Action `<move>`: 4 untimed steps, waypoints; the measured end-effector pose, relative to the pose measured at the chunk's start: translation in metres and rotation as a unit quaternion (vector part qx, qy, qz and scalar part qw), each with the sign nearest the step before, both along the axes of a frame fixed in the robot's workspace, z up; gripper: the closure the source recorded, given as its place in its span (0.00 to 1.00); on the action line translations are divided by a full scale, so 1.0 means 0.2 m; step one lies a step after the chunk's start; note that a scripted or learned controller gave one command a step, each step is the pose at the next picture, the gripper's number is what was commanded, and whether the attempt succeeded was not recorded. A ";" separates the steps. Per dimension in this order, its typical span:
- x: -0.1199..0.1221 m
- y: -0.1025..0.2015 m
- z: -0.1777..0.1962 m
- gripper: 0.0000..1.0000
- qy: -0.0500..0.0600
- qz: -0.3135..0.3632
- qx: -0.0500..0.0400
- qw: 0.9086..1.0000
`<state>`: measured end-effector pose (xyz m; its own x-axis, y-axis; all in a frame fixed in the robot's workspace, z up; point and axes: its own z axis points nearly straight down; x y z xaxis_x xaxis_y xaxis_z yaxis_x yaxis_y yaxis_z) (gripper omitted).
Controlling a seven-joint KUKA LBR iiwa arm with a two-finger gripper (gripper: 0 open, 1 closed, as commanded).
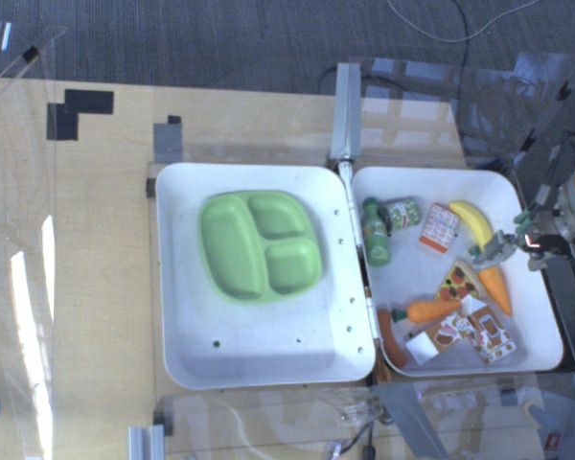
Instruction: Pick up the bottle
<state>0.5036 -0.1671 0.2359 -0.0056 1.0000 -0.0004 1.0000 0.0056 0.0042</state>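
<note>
Pale wooden bench (105,286), seemingly grey carpet (192,27) beyond.

We see an evenly, brightly lit scene with soft light from overhead. The two white bins (268,372) come close to washing out, and faint shadow gathers only along their inner walls. On the left, pale streaks of glare (24,286) run down a clear panel over the desk (105,257). The picture is a little soft throughout; small print on the packets is unreadable. Toward the right edge the claw (503,242) looks blurred and dim.
</note>
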 end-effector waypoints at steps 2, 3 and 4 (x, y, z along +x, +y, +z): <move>-0.08 -0.19 0.16 0.00 -0.001 -0.014 -0.001 1.000; -0.08 -0.10 0.73 0.00 -0.002 -0.081 -0.001 0.997; -0.05 -0.07 -0.19 0.00 0.000 0.048 0.000 0.999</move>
<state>0.4932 -0.1806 0.1982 -0.1011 0.9949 -0.0011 0.9949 0.1011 0.0034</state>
